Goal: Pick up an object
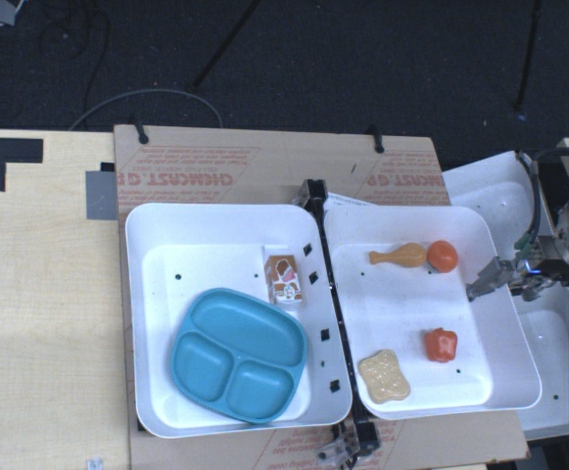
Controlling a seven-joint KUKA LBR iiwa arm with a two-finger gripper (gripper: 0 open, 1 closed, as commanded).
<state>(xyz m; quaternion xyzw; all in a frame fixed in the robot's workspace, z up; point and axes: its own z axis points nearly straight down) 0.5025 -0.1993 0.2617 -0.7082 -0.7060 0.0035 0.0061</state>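
Left bin (157, 262): a blue divided plate (237, 353) is lying flat across its lower half, tilted toward the lower right corner. Above the plate's upper right edge, a small printed packet (284, 279) is resting near the divider (325, 292) that separates the bins.

Right bin (504, 360): four loose items are sitting well apart. A tan drumstick-shaped toy (399, 256) is lying along the upper part, its thick end just beside an orange round fruit (443, 256); whether the two are touching is unclear. A red pepper-like piece (441, 345) is sitting lower right. A beige bread slice (384, 376) is lying near the lower left corner, close to the divider.

Gripper (482, 287): it is hanging over the right bin's right rim, reaching in from the arm at the picture's right edge. It is too dark and small to read; whether it is clenched or released cannot be told. Nothing is showing between its tips.

Obstructions: the fruit and the pepper piece are lying nearest the gripper, with bare bin floor between them and it.
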